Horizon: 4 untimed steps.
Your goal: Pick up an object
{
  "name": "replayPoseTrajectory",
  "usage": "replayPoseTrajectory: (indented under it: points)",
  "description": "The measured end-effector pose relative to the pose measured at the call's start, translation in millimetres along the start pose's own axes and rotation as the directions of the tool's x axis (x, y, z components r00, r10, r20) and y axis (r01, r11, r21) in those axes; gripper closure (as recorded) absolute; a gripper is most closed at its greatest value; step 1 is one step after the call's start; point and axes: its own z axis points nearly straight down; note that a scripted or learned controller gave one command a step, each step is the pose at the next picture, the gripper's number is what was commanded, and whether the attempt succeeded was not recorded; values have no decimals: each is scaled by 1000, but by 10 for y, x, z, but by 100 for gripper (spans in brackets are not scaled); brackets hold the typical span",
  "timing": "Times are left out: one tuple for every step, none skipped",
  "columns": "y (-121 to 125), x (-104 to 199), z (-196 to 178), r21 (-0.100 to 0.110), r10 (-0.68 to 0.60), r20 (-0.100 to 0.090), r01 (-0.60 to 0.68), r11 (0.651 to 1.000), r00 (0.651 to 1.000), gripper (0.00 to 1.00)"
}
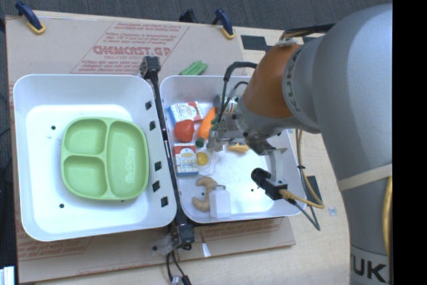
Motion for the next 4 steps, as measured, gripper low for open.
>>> replayPoseTrajectory:
  points:
    - [-52,216,-1519,-4,4,0,-4,1000,1000,100]
    - [-649,-566,-1034,2,5,-1,-5,1000,1000,100]
    - [409,-532,-1787,-3,5,0,-5,1000,1000,100]
    - [406,-533,-1781,-1,4,-1,-4,1000,1000,0]
